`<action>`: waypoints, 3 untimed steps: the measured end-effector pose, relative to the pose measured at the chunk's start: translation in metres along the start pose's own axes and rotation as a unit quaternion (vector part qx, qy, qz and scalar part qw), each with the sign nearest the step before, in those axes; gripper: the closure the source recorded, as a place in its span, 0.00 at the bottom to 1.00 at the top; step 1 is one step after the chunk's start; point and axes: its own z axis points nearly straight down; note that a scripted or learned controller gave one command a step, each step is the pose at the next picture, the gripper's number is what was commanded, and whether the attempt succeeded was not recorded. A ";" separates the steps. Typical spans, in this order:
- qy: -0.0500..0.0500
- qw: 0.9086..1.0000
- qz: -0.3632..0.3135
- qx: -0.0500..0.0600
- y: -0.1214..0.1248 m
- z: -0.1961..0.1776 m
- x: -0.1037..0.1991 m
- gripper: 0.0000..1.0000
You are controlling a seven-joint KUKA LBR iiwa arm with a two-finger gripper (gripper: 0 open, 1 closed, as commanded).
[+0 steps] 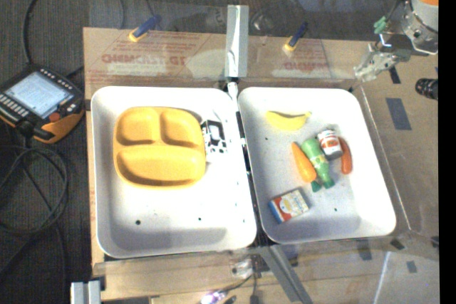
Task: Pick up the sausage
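Reddish-brown sausage (346, 156) lies in the right bin (370, 221), at the right of a cluster, just beside a small can (328, 142) and a green bottle (317, 161); carrot (303, 161), banana (288, 119) and carton (289, 205) nearby. Gripper (374, 66) hangs beyond the bin's far right corner, holding nothing; opening indiscernible.

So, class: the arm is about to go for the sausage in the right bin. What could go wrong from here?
1. The sausage lies tight against the can, so a finger may land on the can or push it.
2. The green bottle and carrot crowd the same spot; the wrong thing could be grabbed.
3. The gripper hangs outside the bin, so a long approach could miss this small target.
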 end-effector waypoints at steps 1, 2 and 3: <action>0.001 1.000 0.027 0.000 0.000 -0.019 0.003 1.00; 0.002 0.997 0.077 0.000 0.000 -0.007 0.005 1.00; 0.002 0.996 0.092 0.001 -0.001 0.000 0.014 1.00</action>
